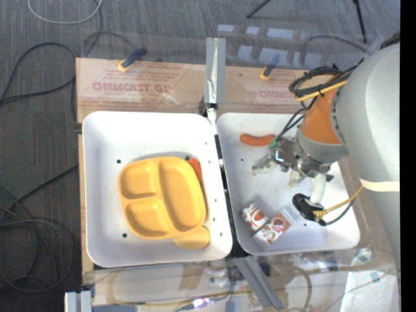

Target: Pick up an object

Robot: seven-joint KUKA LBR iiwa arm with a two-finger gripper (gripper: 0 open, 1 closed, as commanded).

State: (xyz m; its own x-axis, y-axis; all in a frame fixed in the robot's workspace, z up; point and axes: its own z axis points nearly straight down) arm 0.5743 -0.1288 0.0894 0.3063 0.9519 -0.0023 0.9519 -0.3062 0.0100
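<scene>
The arm (pixel 374 129) entered from 3 o'clock over the right bin (pixel 240 239). Whether the gripper (pixel 305 174) was open could not be told. The nearest cartons (pixel 265 223) lay toward 7 o'clock; a vertical, centred descent seemed advisable.

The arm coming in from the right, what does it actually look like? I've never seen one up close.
The arm is a thick, rounded, pale grey tube with an orange band above the wrist. Below that band sits a darker metal tool. Black and yellow cables loop over the orange section, and another yellow cable curves out lower down.
</scene>
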